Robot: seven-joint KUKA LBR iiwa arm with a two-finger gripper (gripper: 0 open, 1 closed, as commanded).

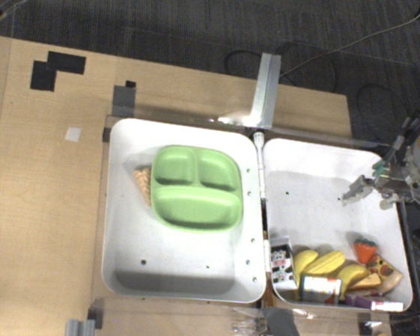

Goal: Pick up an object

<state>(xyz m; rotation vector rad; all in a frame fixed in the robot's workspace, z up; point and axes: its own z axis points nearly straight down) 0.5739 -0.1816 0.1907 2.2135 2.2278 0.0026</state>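
Pick not yet made: the gripper (358, 189) sits at the right edge of the frame over bare floor of the right bin (307, 174), fingers apart and holding nothing, well above the bananas (327, 264) and other clutter at lower right.

looks like a robotics lab: wooden bench (35, 181) on grey carpet (138, 5), cables (375, 39) trailing behind the bench

Smooth, matt green plastic plate (196, 187) sits in the left glossy white bin (175, 272); wooden bench (32, 203) at nine o'clock looks matt.
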